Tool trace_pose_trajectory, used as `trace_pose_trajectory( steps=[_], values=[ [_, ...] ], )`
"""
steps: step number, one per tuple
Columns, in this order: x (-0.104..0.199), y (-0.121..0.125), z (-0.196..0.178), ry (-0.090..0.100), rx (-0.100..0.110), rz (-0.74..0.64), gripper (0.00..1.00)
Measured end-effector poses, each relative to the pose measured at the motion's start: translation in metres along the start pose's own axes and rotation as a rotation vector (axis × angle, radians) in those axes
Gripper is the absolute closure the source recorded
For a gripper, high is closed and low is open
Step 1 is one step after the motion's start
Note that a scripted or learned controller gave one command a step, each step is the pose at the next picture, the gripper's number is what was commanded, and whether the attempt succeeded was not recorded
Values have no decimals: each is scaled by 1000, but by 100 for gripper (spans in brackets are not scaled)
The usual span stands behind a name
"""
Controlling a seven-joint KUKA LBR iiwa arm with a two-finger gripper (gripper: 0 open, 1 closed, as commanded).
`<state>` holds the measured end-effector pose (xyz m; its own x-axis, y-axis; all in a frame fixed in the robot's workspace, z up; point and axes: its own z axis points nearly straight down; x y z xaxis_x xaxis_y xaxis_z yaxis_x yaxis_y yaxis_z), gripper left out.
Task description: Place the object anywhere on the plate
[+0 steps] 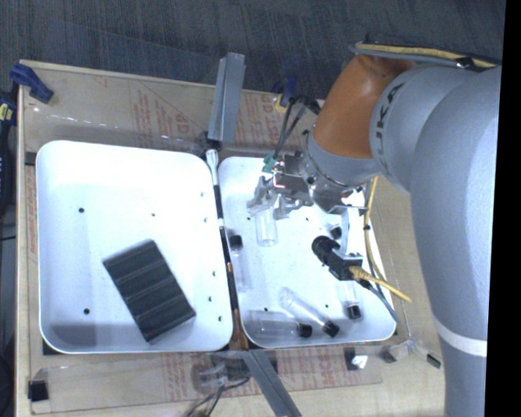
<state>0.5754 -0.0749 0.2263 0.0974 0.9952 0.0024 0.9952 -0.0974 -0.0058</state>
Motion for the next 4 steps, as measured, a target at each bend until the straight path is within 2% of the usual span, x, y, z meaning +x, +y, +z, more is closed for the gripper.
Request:
trace_pose_trajectory(
  steps=[1,2,3,4],
  values=[
    [67,11,-91,-1,-4,325,100],
    [212,40,-50,-3,-1,385,100],
    [205,-10,-25,-5,3,35,100],
    [243,30,-10,-1,-3,802,100]
  ],
)
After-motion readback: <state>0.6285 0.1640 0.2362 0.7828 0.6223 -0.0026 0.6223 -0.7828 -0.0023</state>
